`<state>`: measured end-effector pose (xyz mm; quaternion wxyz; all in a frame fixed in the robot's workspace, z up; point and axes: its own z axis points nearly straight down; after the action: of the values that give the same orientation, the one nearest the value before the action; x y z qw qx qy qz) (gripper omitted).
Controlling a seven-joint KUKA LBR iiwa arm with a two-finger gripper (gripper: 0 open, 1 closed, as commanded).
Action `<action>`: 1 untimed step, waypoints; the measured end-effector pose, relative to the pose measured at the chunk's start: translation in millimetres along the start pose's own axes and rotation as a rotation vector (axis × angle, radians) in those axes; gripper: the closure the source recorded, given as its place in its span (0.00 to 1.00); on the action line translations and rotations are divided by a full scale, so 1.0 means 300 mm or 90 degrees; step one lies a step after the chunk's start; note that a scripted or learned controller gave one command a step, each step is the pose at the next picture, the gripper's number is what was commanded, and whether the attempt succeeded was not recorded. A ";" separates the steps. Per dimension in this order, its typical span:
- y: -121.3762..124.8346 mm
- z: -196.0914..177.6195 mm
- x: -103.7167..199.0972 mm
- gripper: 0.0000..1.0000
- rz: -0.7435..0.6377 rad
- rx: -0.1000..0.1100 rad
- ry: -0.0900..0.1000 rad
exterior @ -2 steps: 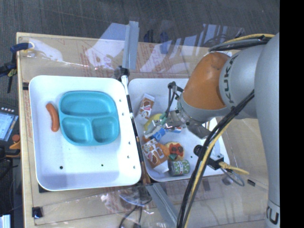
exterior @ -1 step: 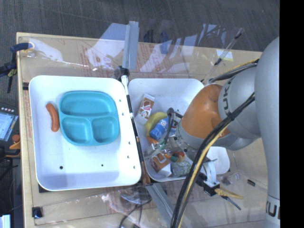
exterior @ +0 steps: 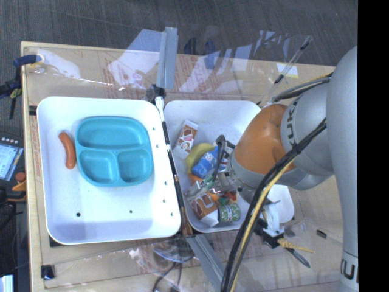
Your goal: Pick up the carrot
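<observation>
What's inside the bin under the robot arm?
The right bin holds a jumble: a yellow banana, a small carton, a blue packet and a green can. The arm covers whatever lies further right.

Lighting even and bright. Both white bins (exterior: 91, 224) near overexposure. Glare streaks on the clear sheet covering the bench (exterior: 231, 66) at the far edge. Shadows soft. Slight overall softness; small items lack detail.

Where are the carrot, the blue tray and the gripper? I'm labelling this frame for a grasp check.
carrot (exterior: 68, 149): camera view, middle of its orange body, in the left bin.
blue tray (exterior: 114, 148): camera view, ridge between its compartments.
gripper (exterior: 214, 176): camera view, its tip, low over the clutter in the right bin.
</observation>
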<state>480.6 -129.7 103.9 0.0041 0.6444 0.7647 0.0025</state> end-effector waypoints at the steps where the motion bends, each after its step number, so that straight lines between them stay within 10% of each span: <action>1: -0.003 0.002 0.001 0.00 0.000 0.002 0.001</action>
<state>479.7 -129.7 103.3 0.0028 0.6446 0.7645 0.0018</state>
